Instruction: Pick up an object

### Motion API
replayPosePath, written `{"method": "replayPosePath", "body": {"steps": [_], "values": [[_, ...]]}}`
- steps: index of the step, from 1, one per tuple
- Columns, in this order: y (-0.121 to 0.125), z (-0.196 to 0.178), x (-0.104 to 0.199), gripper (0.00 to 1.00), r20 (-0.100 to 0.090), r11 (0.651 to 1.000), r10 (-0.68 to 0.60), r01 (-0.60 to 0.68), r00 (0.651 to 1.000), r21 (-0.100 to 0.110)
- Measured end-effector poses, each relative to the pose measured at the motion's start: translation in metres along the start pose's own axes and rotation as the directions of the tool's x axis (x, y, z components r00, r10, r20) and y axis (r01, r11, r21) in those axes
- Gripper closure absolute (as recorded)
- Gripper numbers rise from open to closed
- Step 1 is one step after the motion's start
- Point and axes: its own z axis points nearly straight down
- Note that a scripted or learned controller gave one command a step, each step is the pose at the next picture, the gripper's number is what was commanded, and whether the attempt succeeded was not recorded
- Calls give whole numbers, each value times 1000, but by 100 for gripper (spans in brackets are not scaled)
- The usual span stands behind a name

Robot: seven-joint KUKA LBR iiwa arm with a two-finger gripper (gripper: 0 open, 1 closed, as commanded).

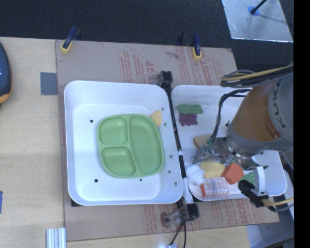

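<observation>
While hand point(213, 150) hovers, yellow obj point(213, 167) just below, red block point(232, 173) adj.

Small objects point(215, 172) heaped, right bin point(196, 94), possibly overlapping

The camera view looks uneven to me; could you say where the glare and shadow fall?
Camera view: the left bin is washed out by glare around the green tray; the arm darkens the right bin; small items there look soft.
</observation>
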Motion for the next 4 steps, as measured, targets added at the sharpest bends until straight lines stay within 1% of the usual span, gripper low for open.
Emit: {"method": "replayPosePath", "body": {"steps": [1, 2, 3, 4], "values": [[63, -2, -7, 0, 4, 1000, -2, 2, 1000, -15], [60, -13, -8, 100, 3, 1000, -2, 2, 1000, -10], [60, -12, -8, 0, 3, 1000, -2, 2, 1000, -9], [114, -4, -9, 0, 3, 1000, -3, 3, 1000, -16]]}}
